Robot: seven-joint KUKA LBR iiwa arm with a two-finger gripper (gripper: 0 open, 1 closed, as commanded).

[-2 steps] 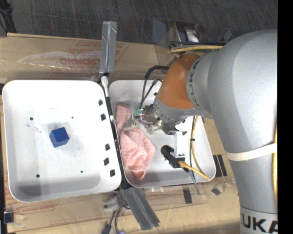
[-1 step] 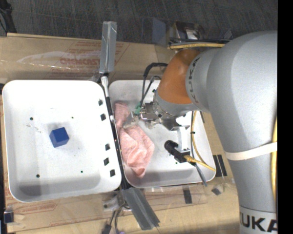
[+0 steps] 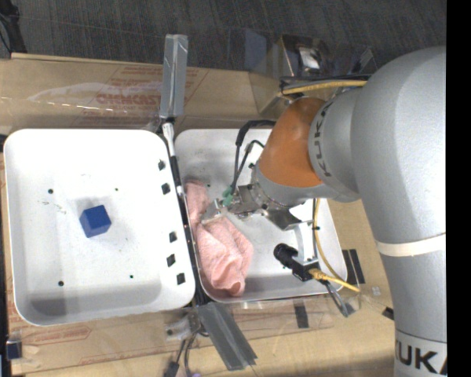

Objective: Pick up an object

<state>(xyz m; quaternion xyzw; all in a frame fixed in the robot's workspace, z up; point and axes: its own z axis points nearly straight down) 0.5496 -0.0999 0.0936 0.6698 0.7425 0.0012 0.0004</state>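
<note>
Gripper (image 3: 228, 204): low over the pink cloth's upper end, placed for a grasp.
Fingers: grip state unclear, cannot tell.
Pink cloth (image 3: 220, 250): bunched along right bin's (image 3: 220, 144) left wall.
Blue cube (image 3: 96, 220): alone in left bin (image 3: 31, 155).

A robotics lab or test cell, most likely. A large grey industrial arm (image 3: 392, 171) with an orange band reaches in from 3 o'clock over two shallow white bins (image 3: 31, 234) set side by side on a cardboard-covered bench (image 3: 102, 93). Loose cables (image 3: 322, 242) trail near the wrist, and dark carpet (image 3: 220, 6) lies at 12 o'clock.
</note>
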